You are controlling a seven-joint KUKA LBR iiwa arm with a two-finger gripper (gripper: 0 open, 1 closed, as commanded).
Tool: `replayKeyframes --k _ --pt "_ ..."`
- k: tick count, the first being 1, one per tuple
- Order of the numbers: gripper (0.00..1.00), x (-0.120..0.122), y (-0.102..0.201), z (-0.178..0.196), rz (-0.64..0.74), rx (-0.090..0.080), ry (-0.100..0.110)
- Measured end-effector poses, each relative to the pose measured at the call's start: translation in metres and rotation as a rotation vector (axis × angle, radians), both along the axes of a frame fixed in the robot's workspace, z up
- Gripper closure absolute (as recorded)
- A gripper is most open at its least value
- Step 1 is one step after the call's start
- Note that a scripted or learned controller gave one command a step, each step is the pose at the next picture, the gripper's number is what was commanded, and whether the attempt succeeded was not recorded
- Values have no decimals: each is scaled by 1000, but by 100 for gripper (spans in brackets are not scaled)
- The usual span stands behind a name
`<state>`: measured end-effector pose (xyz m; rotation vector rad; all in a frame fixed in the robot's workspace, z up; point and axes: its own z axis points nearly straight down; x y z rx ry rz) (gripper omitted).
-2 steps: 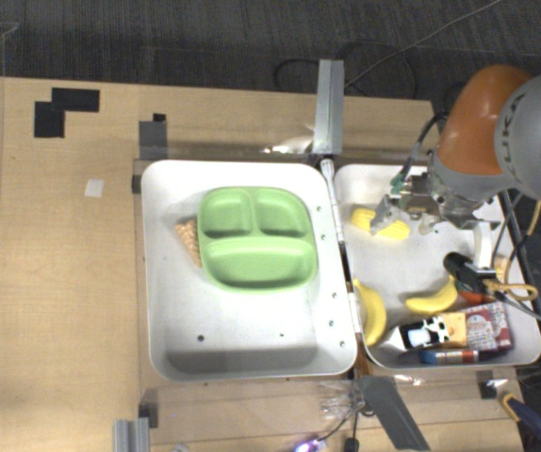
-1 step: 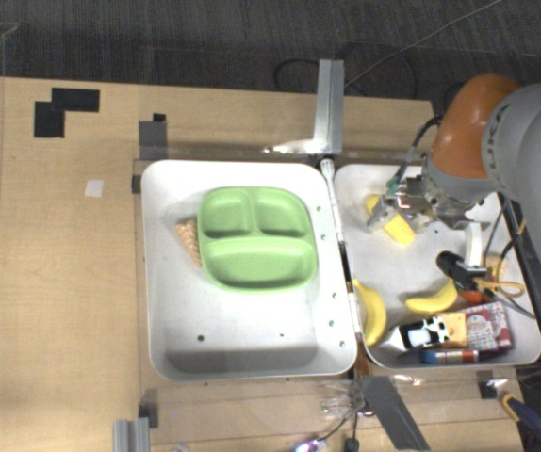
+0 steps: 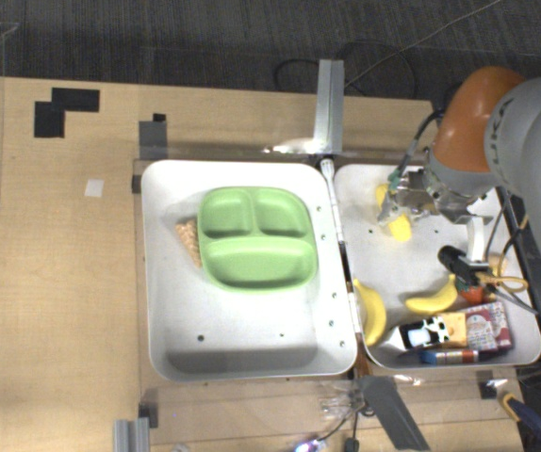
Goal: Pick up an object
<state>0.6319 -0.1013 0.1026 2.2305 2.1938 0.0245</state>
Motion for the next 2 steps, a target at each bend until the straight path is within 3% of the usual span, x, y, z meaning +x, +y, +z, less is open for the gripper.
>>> replayKeyframes --k 1,2 --pt "100 39 48 85 -112 0 13" --pt "100 38 -22 189 9 -3 12"
